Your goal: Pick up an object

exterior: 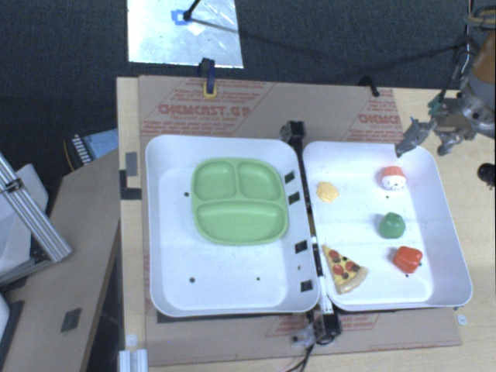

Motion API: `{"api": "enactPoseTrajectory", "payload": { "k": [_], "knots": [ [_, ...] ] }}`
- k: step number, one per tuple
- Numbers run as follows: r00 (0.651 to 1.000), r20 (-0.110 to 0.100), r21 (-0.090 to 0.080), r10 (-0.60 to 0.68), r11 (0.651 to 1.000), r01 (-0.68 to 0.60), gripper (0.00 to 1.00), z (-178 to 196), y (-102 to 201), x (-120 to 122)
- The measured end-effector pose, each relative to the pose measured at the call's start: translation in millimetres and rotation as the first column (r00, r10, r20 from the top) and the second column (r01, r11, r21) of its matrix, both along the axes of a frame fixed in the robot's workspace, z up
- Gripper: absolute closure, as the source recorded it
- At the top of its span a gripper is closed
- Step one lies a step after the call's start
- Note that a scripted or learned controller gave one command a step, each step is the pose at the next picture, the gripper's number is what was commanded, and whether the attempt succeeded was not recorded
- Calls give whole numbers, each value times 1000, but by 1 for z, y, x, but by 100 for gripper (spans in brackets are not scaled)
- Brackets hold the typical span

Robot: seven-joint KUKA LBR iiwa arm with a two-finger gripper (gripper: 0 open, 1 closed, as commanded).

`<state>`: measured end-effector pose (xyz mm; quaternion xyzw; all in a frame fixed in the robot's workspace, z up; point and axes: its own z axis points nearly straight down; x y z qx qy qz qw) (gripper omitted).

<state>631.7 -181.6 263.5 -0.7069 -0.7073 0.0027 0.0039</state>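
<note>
The right bin [434, 208] holds a yellow lump [327, 192], a white-and-red piece [393, 179], a green pepper-like toy [391, 225], a red toy [408, 259] and a pizza slice [344, 269]. My gripper [428, 139] hangs above the bin's far right corner, up and right of the white-and-red piece. Its two fingers are spread apart with nothing between them.
A green divided plate [239, 201] lies in the left bin [167, 270]. A black clip row [298, 208] runs along the seam between the bins. A silver sheet [184, 22] lies beyond the bench, and a metal frame [27, 215] stands at the left.
</note>
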Motion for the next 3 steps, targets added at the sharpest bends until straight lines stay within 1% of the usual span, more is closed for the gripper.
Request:
{"api": "enactPoseTrajectory", "payload": {
  "k": [1, 2, 3],
  "knots": [
    [1000, 11, -2, 3, 1000, -3, 0, 7, 1, 2],
    [1000, 8, -2, 2, 1000, -1, 0, -48, 9, -4],
    [1000, 7, -1, 1, 1000, -1, 0, -111, 9, -5]
  ]
}}
